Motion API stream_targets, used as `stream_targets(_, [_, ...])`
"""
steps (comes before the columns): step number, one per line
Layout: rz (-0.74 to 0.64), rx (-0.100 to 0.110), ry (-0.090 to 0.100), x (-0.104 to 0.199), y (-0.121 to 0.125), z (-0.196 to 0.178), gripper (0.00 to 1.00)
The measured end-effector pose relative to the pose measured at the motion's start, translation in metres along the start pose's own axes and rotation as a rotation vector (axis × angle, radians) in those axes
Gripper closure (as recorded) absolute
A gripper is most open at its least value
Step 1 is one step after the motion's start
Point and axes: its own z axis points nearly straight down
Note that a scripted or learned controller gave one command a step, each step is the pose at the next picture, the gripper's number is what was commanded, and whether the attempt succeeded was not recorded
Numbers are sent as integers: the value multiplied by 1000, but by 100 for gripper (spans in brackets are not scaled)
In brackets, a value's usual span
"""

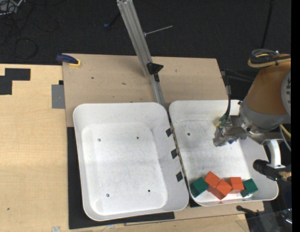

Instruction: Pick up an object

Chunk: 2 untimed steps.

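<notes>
At the far left edge of the bench (140, 79) lies a small blue and yellow clamp (68, 59). A metal rail (138, 37) slants from the far background down to the strip between the two bins, with a black bracket (154, 68) fixed on it partway along.

The left bin (121, 111) sits near the middle of the scene, its white floor speckled and marked with a few small dark dots. Three black clips (173, 153) run along the seam where it meets the right bin (198, 106).

In the right bin, the blocks are gathered in the near corner: a green block (199, 185) at the left of the cluster, two orange blocks (215, 185) touching it, a red-orange block (235, 183) next to them, and another green block (248, 187) at the right end against the bin wall. All of them rest on the bin floor.

The gripper (221, 138) hangs over the middle of the right bin, well apart from the blocks and farther back than they are. Whether its jaws are wide or narrow cannot be told from this angle, and no block is seen in it. The arm (268, 93) enters from the right, its orange band just above the wrist.
</notes>
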Motion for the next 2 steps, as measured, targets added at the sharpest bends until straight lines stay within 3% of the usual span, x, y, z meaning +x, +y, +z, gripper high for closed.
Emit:
stream_targets(1, [0, 3, 1, -2, 0, -21, 100])
stream_targets(2, [-4, 5, 2, 43, 20, -11, 100])
